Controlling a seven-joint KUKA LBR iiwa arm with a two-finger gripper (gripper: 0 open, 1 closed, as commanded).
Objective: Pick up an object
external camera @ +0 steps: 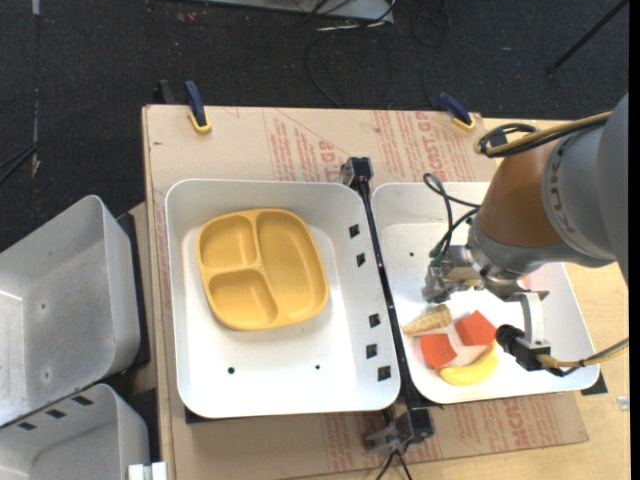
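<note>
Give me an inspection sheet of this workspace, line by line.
Surface: wooden bench bearing two white bins, left bin and right bin.
Job's things: in the right bin, tan cone-shaped piece, two orange blocks, yellow banana.
Clutter: yellow divided plate in the left bin.
Grippers: pincer low over the right bin, just above the cone piece.
Cables: black cables along the arm.
Surroundings: dark floor, blue-yellow clamps, white tubs at left.

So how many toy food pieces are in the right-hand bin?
4 that I can see: a tan cone, two orange-red blocks, and a yellow banana, all clustered at the near end. The arm may hide more.
</note>
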